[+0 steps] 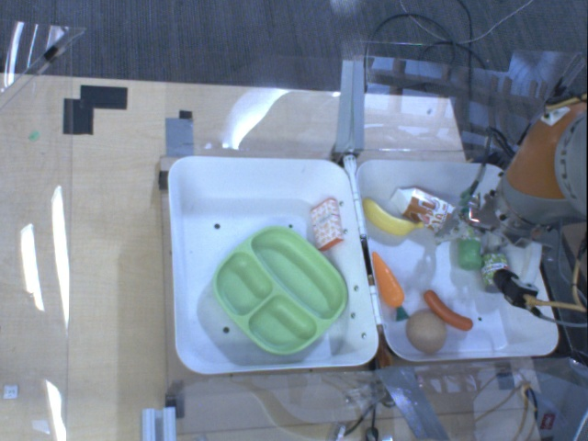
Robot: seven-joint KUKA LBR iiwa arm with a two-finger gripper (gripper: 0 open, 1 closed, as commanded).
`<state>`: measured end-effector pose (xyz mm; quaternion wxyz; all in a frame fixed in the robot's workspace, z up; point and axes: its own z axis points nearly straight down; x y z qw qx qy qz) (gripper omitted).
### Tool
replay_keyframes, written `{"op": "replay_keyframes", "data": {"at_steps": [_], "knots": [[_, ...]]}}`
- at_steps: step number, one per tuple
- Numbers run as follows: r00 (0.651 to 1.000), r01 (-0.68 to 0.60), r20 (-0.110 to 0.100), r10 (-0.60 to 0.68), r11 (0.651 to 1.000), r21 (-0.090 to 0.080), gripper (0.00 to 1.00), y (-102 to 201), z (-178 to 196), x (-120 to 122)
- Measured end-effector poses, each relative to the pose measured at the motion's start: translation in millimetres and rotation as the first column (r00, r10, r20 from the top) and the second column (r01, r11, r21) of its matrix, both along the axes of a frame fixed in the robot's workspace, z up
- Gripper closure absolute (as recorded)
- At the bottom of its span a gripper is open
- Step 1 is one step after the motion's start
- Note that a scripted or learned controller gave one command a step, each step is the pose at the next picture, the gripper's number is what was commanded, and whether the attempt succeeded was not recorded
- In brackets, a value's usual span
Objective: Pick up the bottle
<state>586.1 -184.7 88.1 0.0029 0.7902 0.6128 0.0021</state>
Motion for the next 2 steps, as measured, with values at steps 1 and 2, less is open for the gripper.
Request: {"op": "replay_keyframes", "data": {"at_steps": [1,2], "knots": [[1.0,-0.003,0.006,0.003,1.0,0.0,1.0,1,12,3],[0.997,0.083,0.0,-0.083,0.997,0.0,1.0,34,176,45]]}}
